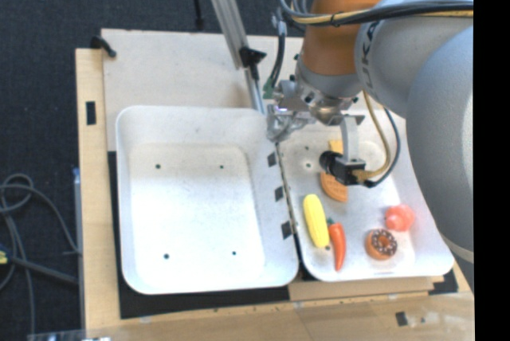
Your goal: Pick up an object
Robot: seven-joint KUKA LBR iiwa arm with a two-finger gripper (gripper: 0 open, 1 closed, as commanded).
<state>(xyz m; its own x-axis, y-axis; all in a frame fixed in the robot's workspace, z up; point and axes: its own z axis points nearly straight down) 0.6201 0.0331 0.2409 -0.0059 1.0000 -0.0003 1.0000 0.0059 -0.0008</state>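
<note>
We see toy food in the right bin (360,208), the claw (279,123) beyond it.
Nearest lie a carrot (337,245), donut (382,244) and corn (315,220); farther, a red fruit (399,217); the claw hangs at the bin's far left corner, and we cannot tell its state.

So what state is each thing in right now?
Gripper: at the rim between bins.
Corn: lying flat, right bin.
Carrot: lying beside corn.
Donut: flat, hole up.
Red ball: resting alone.
Orange piece: partly hidden by arm.
</note>
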